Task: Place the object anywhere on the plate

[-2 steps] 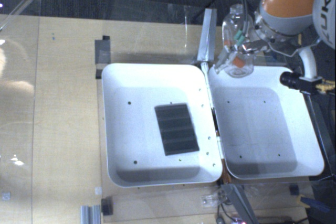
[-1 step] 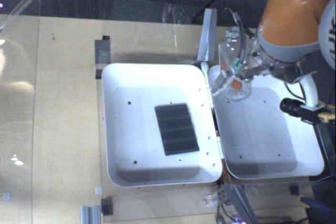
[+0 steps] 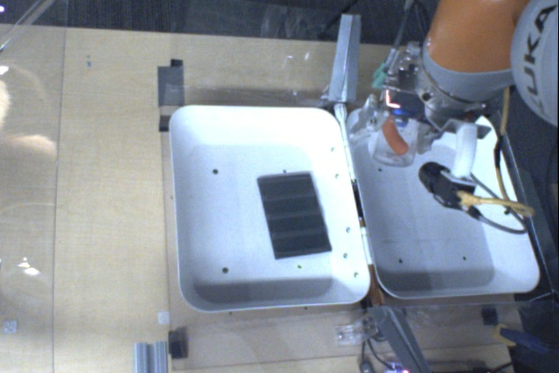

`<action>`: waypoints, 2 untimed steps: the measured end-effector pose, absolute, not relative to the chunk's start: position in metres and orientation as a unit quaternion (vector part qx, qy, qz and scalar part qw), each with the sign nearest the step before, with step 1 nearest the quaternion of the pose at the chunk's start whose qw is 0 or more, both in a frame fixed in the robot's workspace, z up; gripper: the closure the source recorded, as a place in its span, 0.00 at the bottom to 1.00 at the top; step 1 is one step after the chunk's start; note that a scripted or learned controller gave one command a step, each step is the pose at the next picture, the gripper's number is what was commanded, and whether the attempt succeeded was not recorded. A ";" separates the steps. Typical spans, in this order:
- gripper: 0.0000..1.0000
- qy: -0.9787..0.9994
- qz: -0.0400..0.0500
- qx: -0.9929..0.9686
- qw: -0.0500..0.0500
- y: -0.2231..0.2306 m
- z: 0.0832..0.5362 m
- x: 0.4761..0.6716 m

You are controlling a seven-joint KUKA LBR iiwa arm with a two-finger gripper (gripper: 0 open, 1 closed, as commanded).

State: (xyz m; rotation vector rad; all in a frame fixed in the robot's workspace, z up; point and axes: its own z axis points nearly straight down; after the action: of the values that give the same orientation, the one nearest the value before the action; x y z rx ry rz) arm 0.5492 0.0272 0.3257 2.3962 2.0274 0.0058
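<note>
A dark, ribbed rectangular plate [image 3: 294, 214] lies flat in the middle of the left white bin [image 3: 196, 188]. My gripper [image 3: 395, 135] hangs over the far left corner of the right bin [image 3: 454, 258], under the orange wrist band. Its pale fingers [image 3: 376, 140] are closed on a small orange-red object [image 3: 397, 142], which sits between them. The gripper is to the right of the plate and farther back, across the wall between the two bins. I cannot tell the object's height above the bin floor.
A black cable and connector [image 3: 441, 181] with a yellowish lead dangles from the wrist over the right bin. A grey metal post [image 3: 343, 57] stands just behind the gap between the bins. Wooden bench lies to the left.
</note>
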 end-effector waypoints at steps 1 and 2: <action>1.00 0.534 0.001 0.845 0.000 0.060 0.307 0.551; 1.00 0.485 0.000 0.874 0.000 0.086 0.273 0.517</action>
State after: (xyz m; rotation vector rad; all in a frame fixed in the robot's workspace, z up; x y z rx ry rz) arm 0.5169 0.0856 0.2731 2.7477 1.5245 0.0011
